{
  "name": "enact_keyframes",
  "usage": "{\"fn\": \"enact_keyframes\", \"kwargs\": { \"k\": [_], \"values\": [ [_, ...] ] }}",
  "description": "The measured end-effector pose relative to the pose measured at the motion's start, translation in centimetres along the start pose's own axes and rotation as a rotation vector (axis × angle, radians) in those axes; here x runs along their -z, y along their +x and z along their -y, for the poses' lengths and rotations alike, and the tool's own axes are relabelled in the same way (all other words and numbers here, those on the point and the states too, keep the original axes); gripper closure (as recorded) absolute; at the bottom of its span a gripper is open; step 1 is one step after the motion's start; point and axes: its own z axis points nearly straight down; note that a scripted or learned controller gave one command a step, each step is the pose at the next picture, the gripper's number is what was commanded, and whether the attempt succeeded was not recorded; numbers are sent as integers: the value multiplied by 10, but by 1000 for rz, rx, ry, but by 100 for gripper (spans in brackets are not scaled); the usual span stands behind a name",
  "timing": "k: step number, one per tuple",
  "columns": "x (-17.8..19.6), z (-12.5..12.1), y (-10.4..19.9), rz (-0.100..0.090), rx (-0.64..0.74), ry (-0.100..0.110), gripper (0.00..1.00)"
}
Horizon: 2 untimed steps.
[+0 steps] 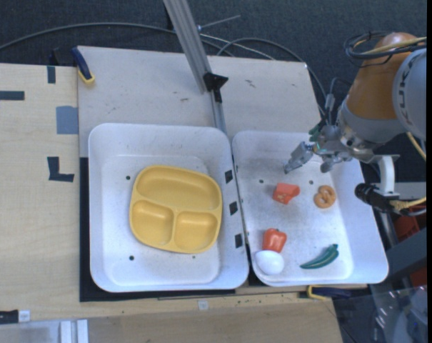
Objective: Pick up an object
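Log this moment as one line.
arm: over right bin | gripper: above red block, not touching | tray: left bin | pick: not yet done

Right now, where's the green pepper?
The green pepper lies in the right bin, near its front right corner, right of the white egg and below the pretzel.

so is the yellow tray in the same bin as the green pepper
No, the yellow tray lies in the left bin, while the green pepper lies in the right bin.
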Motion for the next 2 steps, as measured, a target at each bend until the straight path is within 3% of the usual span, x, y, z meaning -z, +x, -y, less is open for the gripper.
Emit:
{"fn": "enact_keyframes", "kwargs": {
  "k": [1,2],
  "values": [
    [0,0,0,0,0,0,0],
    [-64,1,5,0,0,7,0]
  ]
}}
